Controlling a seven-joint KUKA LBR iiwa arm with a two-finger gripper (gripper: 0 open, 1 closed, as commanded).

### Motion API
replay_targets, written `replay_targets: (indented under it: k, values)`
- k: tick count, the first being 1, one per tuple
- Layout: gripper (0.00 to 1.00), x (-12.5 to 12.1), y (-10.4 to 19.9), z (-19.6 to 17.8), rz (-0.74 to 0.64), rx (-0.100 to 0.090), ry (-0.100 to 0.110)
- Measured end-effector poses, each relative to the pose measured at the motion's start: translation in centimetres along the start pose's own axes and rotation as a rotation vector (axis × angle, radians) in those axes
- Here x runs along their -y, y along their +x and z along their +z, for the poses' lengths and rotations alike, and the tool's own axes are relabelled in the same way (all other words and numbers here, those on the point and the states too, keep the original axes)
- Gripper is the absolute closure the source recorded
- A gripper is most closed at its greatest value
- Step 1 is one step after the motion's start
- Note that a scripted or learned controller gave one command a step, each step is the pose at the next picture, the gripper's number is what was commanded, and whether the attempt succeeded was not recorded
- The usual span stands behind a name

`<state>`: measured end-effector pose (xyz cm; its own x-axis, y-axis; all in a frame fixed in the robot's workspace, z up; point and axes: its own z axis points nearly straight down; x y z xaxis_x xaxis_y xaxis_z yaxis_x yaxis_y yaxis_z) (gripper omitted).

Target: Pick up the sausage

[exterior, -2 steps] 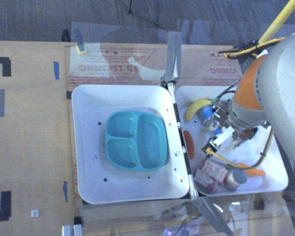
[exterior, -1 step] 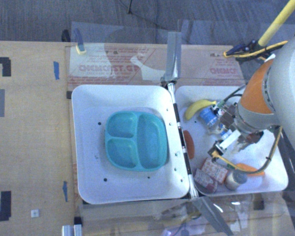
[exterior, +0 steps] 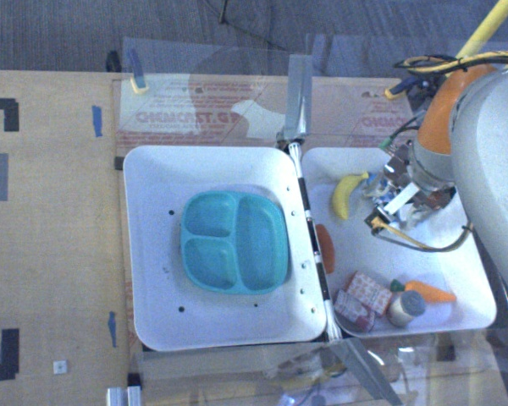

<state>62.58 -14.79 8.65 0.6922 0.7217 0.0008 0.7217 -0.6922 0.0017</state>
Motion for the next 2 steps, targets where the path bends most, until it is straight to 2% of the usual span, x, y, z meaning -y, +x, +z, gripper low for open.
replay_targets:
  k: [1,2]
  values:
    - [1.0,0.09,0.18,-0.95,-0.005,0.003,0.002]
    - [0.0,0.15,0.27,-0.96,-0.007,0.003,0.002]
